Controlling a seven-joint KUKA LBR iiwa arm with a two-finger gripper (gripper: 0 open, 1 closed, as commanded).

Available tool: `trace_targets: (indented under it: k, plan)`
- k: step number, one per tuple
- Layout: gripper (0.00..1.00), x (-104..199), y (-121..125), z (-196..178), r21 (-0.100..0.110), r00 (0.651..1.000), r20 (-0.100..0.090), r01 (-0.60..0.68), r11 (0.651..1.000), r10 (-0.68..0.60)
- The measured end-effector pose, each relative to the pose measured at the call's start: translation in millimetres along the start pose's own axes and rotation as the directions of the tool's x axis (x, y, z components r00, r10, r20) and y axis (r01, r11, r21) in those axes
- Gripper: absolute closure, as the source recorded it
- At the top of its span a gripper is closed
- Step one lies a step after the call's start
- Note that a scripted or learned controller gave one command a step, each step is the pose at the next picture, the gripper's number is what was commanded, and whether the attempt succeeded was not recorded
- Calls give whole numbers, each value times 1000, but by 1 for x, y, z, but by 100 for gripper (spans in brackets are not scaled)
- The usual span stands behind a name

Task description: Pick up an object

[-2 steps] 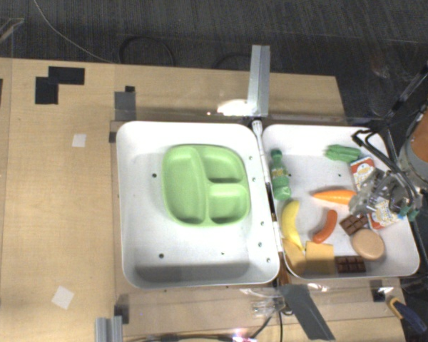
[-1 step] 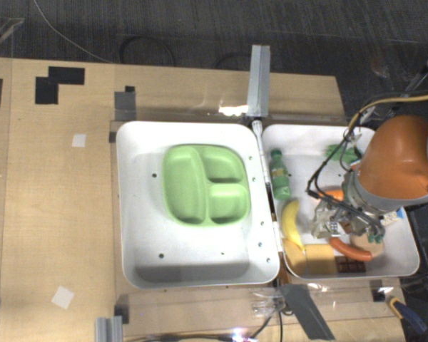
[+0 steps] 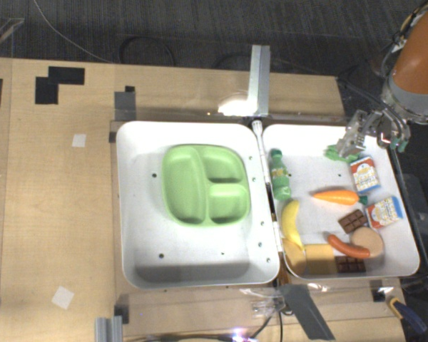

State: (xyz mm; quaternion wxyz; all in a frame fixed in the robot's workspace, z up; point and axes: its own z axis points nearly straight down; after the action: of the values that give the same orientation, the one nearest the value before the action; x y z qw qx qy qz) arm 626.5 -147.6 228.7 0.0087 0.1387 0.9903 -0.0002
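Your gripper sits over the right bin's far corner, fingers slightly parted, touching a green piece; whether they grip it you can't tell. The carrot lies nearer, long axis across the bin, tip pointing left.

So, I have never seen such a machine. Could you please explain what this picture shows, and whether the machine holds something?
One camera looks down at a slant on a wooden bench with two white bins. The grey-and-orange robot arm reaches in from the right; its gripper hangs over the right bin, above a small green item. Whether it holds anything cannot be told. The left bin contains a green divided tray. The right bin contains toy food: a green bottle, a carrot, a banana, a sausage and two small cartons.
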Motion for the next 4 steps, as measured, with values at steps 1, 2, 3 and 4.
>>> trace_targets:
  k: [1,2,3,4]
  plan:
    - [0,1,0,3,0,1000,-6,0,1000,0]
    - [0,25,-6,129,0,1000,-2,27,1000,-27]
    - [0,31,-24,139,-1,1000,-4,-12,1000,12]
    - [0,42,-28,139,0,991,-3,-133,991,133]
